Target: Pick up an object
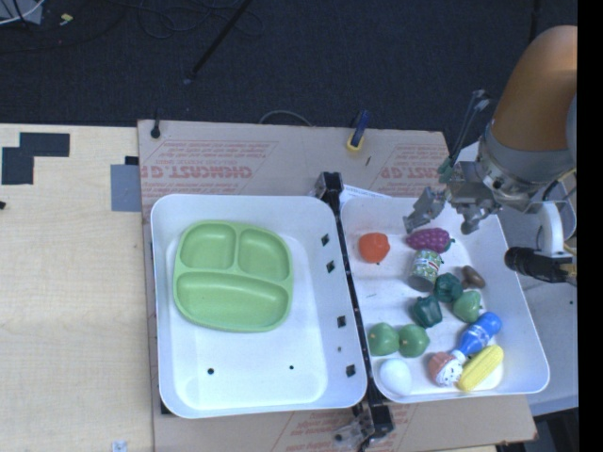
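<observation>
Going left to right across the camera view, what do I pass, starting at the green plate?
Green sectioned plastic plate → round orange toy fruit → purple toy grape bunch → yellow toy corn cob.

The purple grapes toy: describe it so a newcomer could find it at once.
Look in the right-hand white bin, along its far edge under the tool. The purple grapes toy lies right of the orange tomato; it is the one purple, bumpy piece.
</observation>
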`<move>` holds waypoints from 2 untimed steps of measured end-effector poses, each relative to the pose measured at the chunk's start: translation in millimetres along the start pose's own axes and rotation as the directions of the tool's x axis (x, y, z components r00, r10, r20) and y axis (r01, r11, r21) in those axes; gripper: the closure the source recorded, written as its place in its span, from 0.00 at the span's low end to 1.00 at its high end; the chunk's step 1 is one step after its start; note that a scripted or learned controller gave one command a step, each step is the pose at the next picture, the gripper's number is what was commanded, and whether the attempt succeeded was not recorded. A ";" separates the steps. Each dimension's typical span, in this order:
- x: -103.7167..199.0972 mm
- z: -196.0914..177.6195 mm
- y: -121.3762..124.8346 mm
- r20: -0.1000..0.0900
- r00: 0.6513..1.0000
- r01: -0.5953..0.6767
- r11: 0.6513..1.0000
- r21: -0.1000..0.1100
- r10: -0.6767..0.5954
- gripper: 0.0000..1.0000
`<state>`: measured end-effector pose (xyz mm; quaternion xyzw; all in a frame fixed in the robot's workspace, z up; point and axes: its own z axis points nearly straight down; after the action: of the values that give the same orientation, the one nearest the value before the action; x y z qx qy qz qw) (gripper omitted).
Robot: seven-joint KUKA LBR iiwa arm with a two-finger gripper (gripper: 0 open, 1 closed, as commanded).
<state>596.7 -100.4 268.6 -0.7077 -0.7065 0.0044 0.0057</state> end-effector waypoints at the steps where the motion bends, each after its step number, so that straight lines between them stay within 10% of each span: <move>1: 0.0 -7.2 1.9 0.002 1.000 0.002 1.000 -0.013 -0.002 0.00; 2: 6.8 45.7 -6.8 0.000 1.000 0.002 1.000 -0.007 -0.002 0.00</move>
<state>589.2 -93.5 223.0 -0.7070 -0.7072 0.0021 0.0031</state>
